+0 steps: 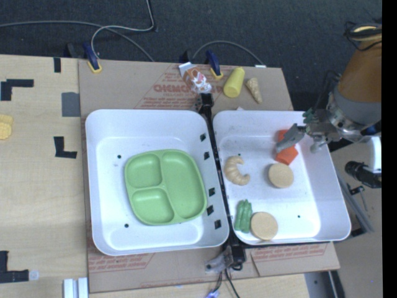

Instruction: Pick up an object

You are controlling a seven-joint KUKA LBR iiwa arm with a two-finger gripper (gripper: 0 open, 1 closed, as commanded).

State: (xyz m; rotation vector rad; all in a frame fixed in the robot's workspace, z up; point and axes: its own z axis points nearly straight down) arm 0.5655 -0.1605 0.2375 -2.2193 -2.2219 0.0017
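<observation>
Round cookie (265, 225) lies beside green vegetable (242, 215); claw (289, 141), grip unclear, over orange block (286, 154).

1. I see bright, even overhead light; the white bins (99, 166) look nearly washed out.
2. Shadows are soft and short.
3. The picture is slightly soft and grainy throughout.

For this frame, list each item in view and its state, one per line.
Green three-compartment plastic plate: flat in the left white bin.
Beige croissant: lying in the right white bin.
Orange-red block: in the right bin, under the gripper.
Two round tan discs: flat, apart.
Green vegetable: lying beside the lower disc.
Yellow cylinder: lying outside the bins.
</observation>
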